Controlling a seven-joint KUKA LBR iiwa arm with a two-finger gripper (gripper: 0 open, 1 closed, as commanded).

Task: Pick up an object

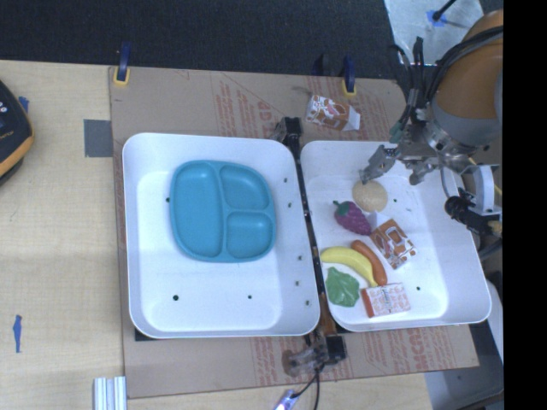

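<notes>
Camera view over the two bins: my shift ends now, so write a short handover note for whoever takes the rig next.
Tool: open, holding nothing, hanging above the top of the right bin, beside the pale round piece.
Right bin: pale round piece, purple eggplant, banana, sausage, green piece, two small red and white packets.
Left bin: blue divided plate.
A loose packet lies on the cardboard behind the bins.
Done: nothing lifted.
Left: close on one thing, probably the pale round piece, and lift it.
</notes>
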